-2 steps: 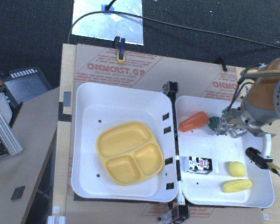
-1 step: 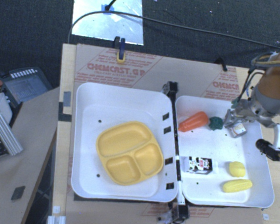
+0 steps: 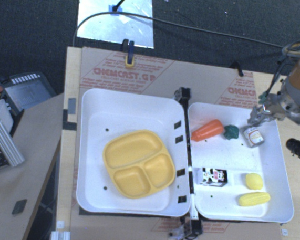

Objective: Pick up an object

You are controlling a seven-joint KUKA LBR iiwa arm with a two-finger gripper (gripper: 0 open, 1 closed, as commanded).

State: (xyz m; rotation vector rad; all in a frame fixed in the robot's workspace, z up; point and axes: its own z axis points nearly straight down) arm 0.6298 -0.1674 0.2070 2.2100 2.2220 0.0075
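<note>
The right bin [image 3: 281, 156] holds an orange carrot with a green top [image 3: 210, 130], a small silver can with a red label [image 3: 254, 136], a black-and-white carton [image 3: 214, 176], a yellow lemon [image 3: 254, 180] and a yellow corn cob [image 3: 253, 199]. My gripper [image 3: 259, 115] hangs at the bin's far right corner, just above and behind the can. Its fingers point down toward the can, and nothing shows between them.
The left bin [image 3: 93, 138] holds a yellow divided plate [image 3: 138, 163]. A black divider [image 3: 185, 152] runs between the bins. Cardboard [image 3: 160, 73] lies under both bins, with cables behind it and grey equipment [image 3: 23, 91] off the bench's left side.
</note>
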